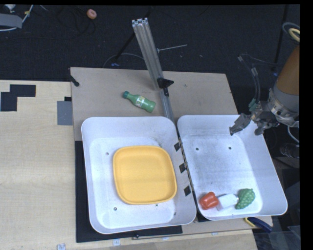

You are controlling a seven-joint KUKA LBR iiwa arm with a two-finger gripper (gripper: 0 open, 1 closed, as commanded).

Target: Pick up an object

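Nearest me, in the front corner of the right bin [274, 171], I saw three small items bunched in a row: a red-orange pepper-like piece [209, 200], a white block [227, 201] touching it, and a green bumpy piece [245, 198] just beside the block, close to the front wall. None of them was being gripped, all lay flat on the bin floor. In the left bin [93, 146], a yellow square plate [145, 174] with rounded corners sat flat near the middle, a bit toward the front. The two bins stood side by side with small black clips [182, 167] along the shared edge. Further back, the claw [249, 124] hung over the rear right corner of the right bin, well apart from the three items; its two dark fingers [237, 125] were spread apart, nothing between them, so released and not grasping anything. The grey arm [286, 97] came in from the right. Behind the bins, on the bare tabletop [205, 93], a small green bottle [139, 101] lay on its side, outside both bins, near the left bin's back wall. A grey metal rail [152, 53] rose slantwise from the gap between the bins toward the back. Farthest off, dark floor with cables, and a small orange round thing [91, 13] at the top.
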